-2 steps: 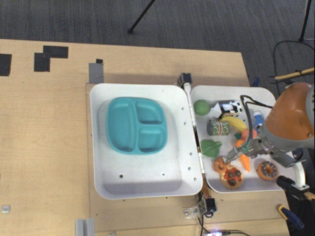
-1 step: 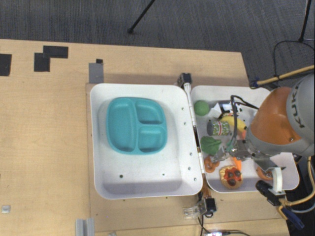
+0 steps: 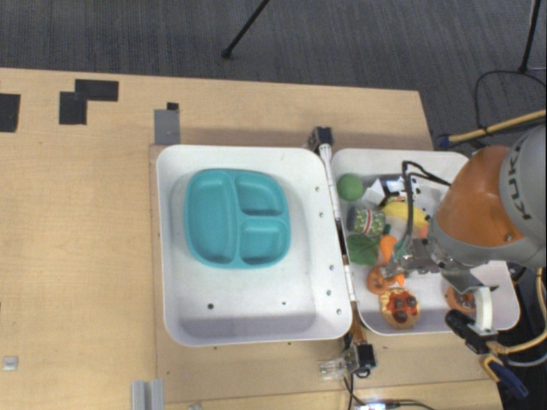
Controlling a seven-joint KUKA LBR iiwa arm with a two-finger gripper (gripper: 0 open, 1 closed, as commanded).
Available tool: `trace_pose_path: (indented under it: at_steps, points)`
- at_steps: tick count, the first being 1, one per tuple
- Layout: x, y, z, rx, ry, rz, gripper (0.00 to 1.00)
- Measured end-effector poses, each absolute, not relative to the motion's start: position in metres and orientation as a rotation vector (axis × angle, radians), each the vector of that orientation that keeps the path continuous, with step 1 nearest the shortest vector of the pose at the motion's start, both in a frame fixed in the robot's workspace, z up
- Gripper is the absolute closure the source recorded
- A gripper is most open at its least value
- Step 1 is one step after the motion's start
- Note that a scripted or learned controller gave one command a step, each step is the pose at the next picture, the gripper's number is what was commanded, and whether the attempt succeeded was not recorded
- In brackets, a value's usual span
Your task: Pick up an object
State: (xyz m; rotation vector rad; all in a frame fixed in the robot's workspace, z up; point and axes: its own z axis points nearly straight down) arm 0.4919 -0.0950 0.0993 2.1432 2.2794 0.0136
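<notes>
The right bin [image 3: 504, 314] holds a heap of toy food: a green ball [image 3: 349, 186], a green-and-red can [image 3: 369, 221], a dark green leafy piece [image 3: 362, 248], a yellow piece [image 3: 396, 211], an orange carrot-like piece [image 3: 387, 248], a small orange round piece [image 3: 378, 279] and a pizza-like slice [image 3: 401, 307]. My gripper [image 3: 400, 263] reaches down among them, just right of the carrot-like piece and above the round orange piece. The arm's grey and orange body [image 3: 479, 207] covers the bin's right half. How the gripper's tips stand is hidden in the clutter.
The left bin [image 3: 214, 314] carries a teal divided plate [image 3: 238, 218]. A metal divider rail [image 3: 336, 220] runs between the bins. Another orange-red item [image 3: 462, 298] lies near the right bin's lower right. Cables trail at the bench's right edge.
</notes>
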Motion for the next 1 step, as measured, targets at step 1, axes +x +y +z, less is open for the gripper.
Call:
trace_pose_path:
  at_steps: [1]
  points:
    - [0.4917, -0.0949, 0.0991, 2.144, 2.280, 0.013, 0.00]
